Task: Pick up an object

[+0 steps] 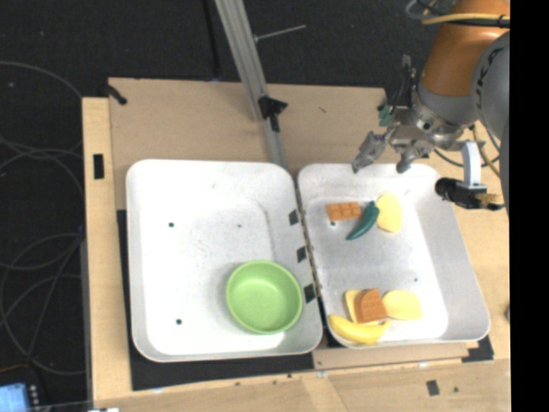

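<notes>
Starting nearest the camera, front edge of bench (206,393): bare tan board, w/ a bit of blue showing at the bottom left corner.
Left bin (171,196): shallow, white, speckled; holds a green bowl (264,295) upright near its front right corner, close to the divide.
Right bin (446,256): white, touching the left bin along a seam w/ small dark clips.
Front of right bin: banana (356,330) at the front rim, a brown bread-like piece (371,306) just behind it, a yellow piece (403,305) beside that on the right (all three bunched, touching or nearly so).
Mid/back of right bin: orange cracker-like block (344,211), green pepper (364,222) lying aslant just right of it, pale yellow lemon-like item (389,214) touching the pepper's right side.
Gripper (380,166): over the back rim of the right bin, fingers spread apart, nothing between them; well clear of the food items.
Arm (459,50): grey w/ orange band, coming in from the right.
Back of bench: plain tan board; a grey metal pole (244,54) rises aslant from behind the bins.
Room: dark floor around the bench, black cables (34,144) looping on the left.
</notes>
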Controlling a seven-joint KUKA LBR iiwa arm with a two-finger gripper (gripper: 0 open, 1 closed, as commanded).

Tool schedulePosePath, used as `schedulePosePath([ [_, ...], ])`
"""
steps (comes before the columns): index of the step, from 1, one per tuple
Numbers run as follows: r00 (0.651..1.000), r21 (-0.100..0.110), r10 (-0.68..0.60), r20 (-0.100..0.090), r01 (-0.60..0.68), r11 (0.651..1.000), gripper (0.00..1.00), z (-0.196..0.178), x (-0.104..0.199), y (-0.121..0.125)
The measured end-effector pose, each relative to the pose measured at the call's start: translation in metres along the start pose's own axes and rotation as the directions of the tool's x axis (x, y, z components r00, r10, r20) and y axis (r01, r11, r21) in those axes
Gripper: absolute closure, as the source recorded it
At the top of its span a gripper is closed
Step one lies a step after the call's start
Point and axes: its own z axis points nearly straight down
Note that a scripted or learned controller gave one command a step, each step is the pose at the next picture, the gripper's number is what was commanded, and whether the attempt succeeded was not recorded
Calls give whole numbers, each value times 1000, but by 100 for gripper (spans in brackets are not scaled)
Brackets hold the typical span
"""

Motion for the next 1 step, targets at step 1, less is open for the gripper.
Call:
schedulePosePath([
  [1, 1000, 3, 1, 0, -1, 1000, 0, 60, -10, -2],
])
